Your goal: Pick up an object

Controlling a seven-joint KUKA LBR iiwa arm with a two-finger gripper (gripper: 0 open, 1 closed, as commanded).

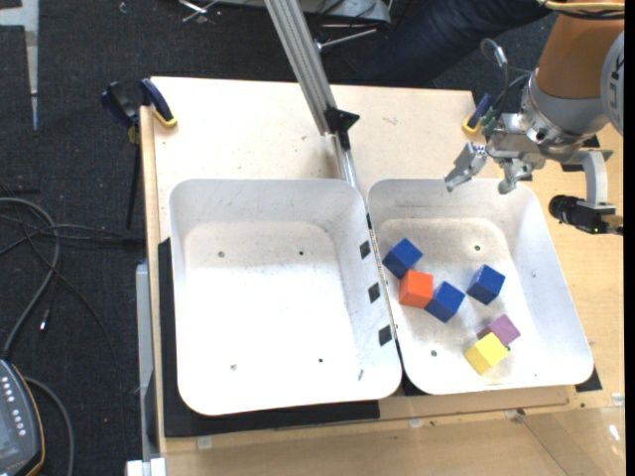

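Blocks, six of them, are what I have to choose from, and all sit in the right bin (556, 296); the left bin (198, 216) lies beside it. Reading left to right in the right bin I see a blue block (403, 257), an orange block (417, 289) just below it, a second blue block (445, 300) touching the orange one, a yellow block (486, 352), a third blue block (486, 284), and a purple block (504, 329) just beside the yellow. My gripper (481, 178) hangs above the bin's far rim, fingers spread apart with nothing between them, well away from the blocks.
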